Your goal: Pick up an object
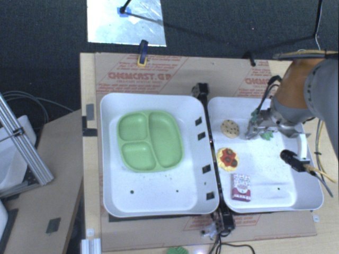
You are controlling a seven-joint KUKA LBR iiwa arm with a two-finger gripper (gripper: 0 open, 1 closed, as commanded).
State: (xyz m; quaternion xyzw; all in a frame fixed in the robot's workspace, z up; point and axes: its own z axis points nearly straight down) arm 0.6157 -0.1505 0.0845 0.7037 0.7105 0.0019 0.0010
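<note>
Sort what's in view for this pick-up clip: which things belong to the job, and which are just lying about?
Part of the job:
gripper
right bin, holding the candidates: cookie, small green piece next to the gripper, round red-and-yellow piece, red box

Just lying about:
green divided plate in the left bin
shiny sheet on the floor

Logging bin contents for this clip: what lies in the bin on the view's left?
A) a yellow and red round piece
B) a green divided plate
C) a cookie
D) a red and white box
B: the green divided plate lies in the left-hand bin, while the cookie and the red and white box lie in the right-hand bin.
</note>
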